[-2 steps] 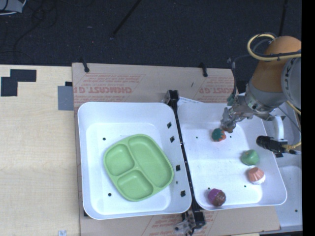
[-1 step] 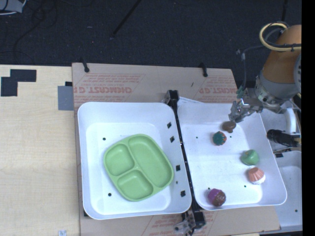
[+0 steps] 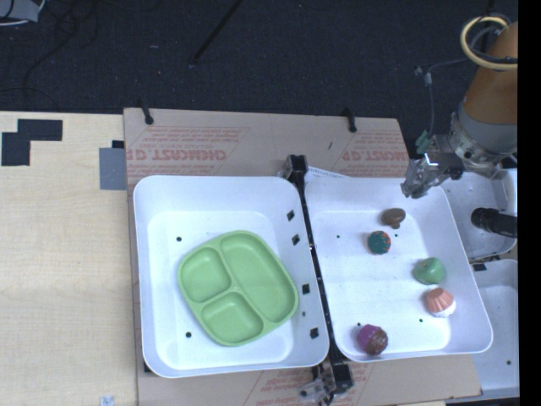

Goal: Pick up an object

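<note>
- Two white bins sit side by side before you: the left bin (image 3: 156, 218) and the right bin (image 3: 473, 311), a black divider (image 3: 308, 252) between them.
- Nearest you, a purple ball (image 3: 371, 338) lies just beside the right bin's front rim.
- A pink cupcake (image 3: 439, 301) and a smooth green lump (image 3: 429, 271) crowd the right wall; open floor lies to their left.
- A green three-part plate (image 3: 237, 288) fills much of the left bin.
- Mid-bin sits a teal ball (image 3: 379, 243), with a brown lump (image 3: 393, 218) just behind.
- Farthest, the gripper (image 3: 417, 184) hangs over the back right rim; you cannot tell how its fingers stand.
</note>
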Controlling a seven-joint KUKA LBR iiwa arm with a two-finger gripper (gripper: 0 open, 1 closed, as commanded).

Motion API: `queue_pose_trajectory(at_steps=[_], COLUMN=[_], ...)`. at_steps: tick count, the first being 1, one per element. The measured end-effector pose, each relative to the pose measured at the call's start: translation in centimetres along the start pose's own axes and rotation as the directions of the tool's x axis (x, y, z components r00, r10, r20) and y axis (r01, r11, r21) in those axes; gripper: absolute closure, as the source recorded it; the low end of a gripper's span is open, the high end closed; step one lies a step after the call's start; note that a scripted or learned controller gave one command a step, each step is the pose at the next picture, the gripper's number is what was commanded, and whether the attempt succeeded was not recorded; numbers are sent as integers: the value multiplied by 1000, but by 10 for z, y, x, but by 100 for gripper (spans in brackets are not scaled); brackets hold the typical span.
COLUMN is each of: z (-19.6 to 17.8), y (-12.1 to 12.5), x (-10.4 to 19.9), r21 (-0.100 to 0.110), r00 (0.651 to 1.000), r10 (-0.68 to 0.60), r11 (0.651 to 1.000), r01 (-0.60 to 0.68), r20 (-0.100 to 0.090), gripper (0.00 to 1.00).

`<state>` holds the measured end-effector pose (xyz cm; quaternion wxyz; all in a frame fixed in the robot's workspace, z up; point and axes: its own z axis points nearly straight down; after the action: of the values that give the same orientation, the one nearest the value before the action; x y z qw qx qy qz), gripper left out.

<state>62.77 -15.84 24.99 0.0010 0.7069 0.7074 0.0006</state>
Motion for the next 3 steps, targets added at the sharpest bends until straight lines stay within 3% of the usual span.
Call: queue_pose_trajectory(at_steps=[2, 3], z=[21, 13], y=[-51, -71], x=[107, 160], r21=[9, 7], r00=[1000, 1000], r10=[-3, -4], r11=[1000, 1000], r01=[3, 4], r20=[-3, -3], gripper=[100, 100])
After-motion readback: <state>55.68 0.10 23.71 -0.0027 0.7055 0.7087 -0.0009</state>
